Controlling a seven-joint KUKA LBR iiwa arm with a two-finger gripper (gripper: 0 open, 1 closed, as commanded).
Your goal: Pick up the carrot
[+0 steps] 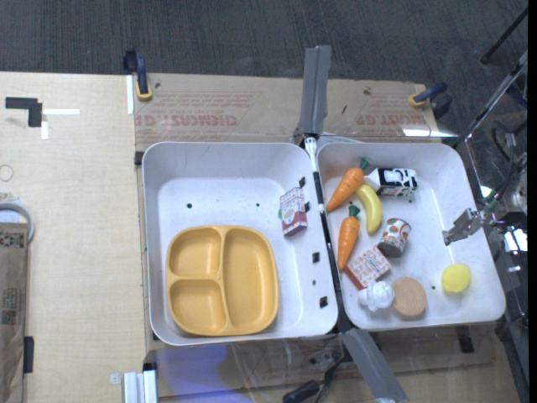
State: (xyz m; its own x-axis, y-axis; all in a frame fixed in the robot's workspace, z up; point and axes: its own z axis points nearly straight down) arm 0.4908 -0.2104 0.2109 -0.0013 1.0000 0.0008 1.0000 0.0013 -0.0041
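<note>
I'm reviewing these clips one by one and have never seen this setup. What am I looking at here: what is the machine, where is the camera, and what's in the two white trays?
One fixed camera looks down at a slant on a bench. The machine is a robot arm reaching in from the right; its metal end effector hangs over the right shallow white bin, and nothing shows between its fingers. That bin holds two orange carrots, one upper and one lower, a yellow banana, a small can, a black-and-white toy, a small red-and-white carton, a yellow ball, a tan round disc and a small white item. The left white bin holds a yellow divided plate and another small carton.
</note>
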